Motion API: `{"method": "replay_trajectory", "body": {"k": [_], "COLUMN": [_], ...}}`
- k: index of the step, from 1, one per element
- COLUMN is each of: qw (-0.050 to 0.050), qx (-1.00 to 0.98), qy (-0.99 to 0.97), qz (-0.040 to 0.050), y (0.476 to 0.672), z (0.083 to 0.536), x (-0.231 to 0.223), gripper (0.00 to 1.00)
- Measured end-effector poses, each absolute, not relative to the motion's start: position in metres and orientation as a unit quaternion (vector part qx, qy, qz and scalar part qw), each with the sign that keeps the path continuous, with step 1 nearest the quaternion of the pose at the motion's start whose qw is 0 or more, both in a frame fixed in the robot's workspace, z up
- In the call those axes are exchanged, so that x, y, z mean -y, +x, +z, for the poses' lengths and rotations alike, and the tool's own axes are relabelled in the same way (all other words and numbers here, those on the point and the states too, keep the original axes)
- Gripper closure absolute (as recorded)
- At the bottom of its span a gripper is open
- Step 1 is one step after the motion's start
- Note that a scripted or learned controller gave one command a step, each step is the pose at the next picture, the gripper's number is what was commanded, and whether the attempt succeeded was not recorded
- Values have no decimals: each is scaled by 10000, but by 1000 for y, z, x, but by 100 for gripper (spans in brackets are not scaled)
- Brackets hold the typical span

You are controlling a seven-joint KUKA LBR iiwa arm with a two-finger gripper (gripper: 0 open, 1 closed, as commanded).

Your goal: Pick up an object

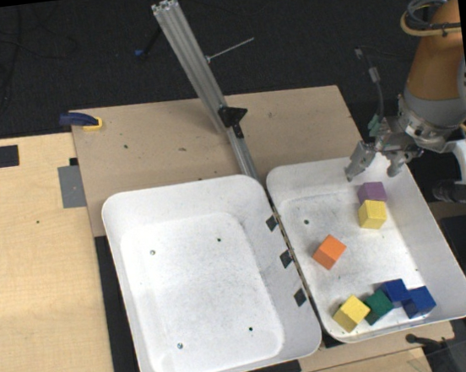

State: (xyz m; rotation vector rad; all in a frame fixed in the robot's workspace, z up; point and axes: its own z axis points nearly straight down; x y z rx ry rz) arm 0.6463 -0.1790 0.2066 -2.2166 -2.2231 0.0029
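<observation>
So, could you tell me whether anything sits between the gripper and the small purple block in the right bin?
Nothing visible does. The two-finger gripper hangs with fingers spread just above the small purple block near the far edge of the right white bin. The yellow cube touches the block's near side, away from the gripper.

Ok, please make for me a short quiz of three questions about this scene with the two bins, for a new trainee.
1. True or false: every block lies in the right bin.
2. Which block lies nearest the tool?
A. orange block
B. purple block
C. green block
3. Fill in: the purple block touches a ___ block just below it in the view.

Key
1. True; the left bin has none.
2. B. The open tool hangs just above the purple block and holds nothing.
3. Yellow: the upper yellow block.
</observation>
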Motion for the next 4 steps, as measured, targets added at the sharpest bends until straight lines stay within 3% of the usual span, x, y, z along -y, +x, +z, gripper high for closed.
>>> {"method": "replay_trajectory", "body": {"k": [1, 2, 3, 4], "qw": [13, 37, -68, -68], "qx": [7090, 7084, 7078, 7076], "qy": [-7052, -7058, -7063, -7066], "qz": [12, 23, -38, -34], "y": [646, 637, 643, 643], "z": [207, 150, 120, 129], "x": [179, 171, 172, 172], "gripper": [0, 0, 0, 100]}}
